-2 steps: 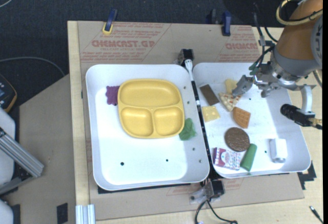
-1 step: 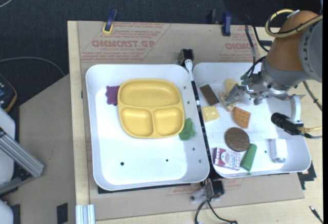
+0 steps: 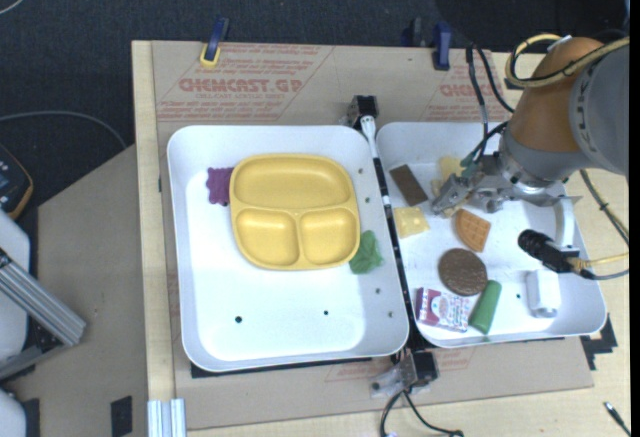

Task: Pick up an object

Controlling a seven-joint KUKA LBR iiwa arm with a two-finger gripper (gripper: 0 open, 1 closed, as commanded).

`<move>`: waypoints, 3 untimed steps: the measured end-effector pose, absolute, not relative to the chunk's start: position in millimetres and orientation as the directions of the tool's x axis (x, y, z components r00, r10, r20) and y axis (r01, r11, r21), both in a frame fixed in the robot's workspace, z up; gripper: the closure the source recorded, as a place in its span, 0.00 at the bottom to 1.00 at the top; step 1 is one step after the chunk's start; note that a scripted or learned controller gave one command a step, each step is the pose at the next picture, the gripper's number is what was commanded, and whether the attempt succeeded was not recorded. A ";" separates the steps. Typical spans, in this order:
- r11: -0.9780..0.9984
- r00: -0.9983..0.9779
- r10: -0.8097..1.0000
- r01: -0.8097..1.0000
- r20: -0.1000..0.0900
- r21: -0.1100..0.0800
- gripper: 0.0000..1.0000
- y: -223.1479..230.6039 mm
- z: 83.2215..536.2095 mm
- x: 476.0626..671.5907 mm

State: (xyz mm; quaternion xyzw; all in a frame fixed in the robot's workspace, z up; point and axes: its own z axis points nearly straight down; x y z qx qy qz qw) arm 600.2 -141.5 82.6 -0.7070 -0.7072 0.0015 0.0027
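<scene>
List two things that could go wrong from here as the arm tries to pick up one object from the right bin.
1. The tool is low among close-packed items: the brown block, pale yellow piece and orange cracker. It may nudge or catch two.
2. It works close to the right bin divider wall, so an item could be pushed against it.

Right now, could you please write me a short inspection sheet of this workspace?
Surface: bench board bears the left bin and the right bin side by side.
Job's things: in the right bin, brown bar, pale yellow block, orange cracker, brown disc, green cylinder, red and white packet, white cylinder.
Clutter: in the left bin, yellow divided tray, purple piece, green piece.
Tool: low over the right bin's upper part; finger state unclear.
Cables: yellow and black leads on the arm.
Surroundings: dark carpet.
</scene>
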 end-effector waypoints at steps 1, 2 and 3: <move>-0.001 0.001 1.000 1.000 0.001 -0.003 1.00 -142.1 95.1 600.9; -0.001 0.001 1.000 1.000 -0.002 0.006 1.00 -144.0 144.6 592.8; 0.002 -0.002 1.000 1.000 -0.002 0.008 1.00 -135.8 192.1 596.0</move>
